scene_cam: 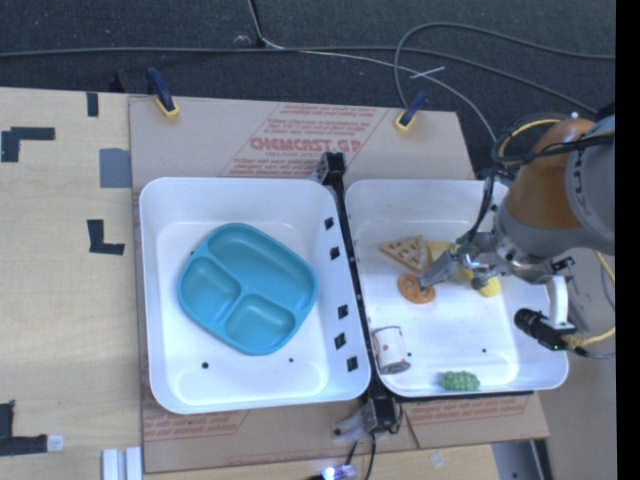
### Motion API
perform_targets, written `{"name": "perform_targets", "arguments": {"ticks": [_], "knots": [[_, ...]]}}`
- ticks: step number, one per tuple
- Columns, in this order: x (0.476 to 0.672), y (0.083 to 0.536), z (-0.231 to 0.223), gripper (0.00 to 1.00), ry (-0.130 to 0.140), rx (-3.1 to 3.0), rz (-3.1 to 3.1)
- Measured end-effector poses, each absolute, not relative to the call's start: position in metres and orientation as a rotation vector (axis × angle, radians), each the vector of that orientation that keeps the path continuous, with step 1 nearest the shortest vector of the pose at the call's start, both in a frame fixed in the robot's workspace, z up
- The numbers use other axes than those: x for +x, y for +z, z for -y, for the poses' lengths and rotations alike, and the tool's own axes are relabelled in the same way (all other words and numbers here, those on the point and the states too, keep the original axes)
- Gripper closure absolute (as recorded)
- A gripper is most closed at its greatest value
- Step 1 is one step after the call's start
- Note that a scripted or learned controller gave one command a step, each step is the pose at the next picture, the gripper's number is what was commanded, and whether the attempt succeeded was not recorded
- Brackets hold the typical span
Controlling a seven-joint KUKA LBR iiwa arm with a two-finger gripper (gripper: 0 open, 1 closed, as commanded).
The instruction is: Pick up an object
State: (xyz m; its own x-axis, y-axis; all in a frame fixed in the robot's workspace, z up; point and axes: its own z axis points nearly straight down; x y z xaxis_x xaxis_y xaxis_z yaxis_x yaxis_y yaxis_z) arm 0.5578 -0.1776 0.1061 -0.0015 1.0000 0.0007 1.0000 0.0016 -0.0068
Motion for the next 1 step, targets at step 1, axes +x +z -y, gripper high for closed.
{"name": "perform_targets", "arguments": {"ticks": [1], "knots": [[0.5601,0.0879,0.1781,0.0,-0.003,-2.223,2.225]]}}
